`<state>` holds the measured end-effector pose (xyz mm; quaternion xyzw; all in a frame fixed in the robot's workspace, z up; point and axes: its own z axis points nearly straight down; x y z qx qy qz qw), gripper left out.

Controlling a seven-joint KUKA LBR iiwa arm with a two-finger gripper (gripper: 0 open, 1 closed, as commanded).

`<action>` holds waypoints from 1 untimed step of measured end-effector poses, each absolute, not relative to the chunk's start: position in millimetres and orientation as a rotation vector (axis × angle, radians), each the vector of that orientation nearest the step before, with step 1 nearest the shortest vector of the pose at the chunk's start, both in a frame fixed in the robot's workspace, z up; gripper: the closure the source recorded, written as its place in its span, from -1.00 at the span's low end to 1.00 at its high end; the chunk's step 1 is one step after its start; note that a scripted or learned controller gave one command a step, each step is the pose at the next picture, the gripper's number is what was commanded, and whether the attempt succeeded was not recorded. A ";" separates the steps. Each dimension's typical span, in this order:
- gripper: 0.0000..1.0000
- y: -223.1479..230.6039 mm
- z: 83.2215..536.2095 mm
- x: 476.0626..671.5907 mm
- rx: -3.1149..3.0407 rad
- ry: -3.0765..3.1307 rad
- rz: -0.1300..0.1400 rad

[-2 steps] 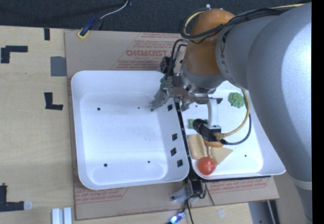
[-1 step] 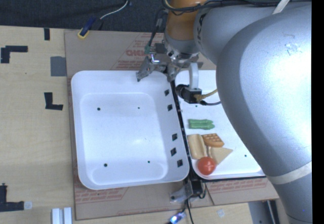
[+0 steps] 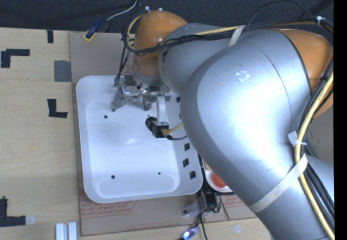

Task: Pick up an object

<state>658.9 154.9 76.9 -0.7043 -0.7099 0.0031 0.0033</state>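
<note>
Gripper sits low over the far end of the left bin, two fingers spread apart, tips near the bin floor, nothing between them. Arm comes in from the right, big grey body covering most of the right bin; orange band above the wrist at the top. Small black part with a yellow cable hangs just beside the gripper. Orange-and-white object peeks out under the arm in the right bin, well apart from the gripper. Surface is tan with black marks.
</note>
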 end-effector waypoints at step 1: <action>-1.00 201.2 171.5 668.2 -2.216 -2.230 -0.011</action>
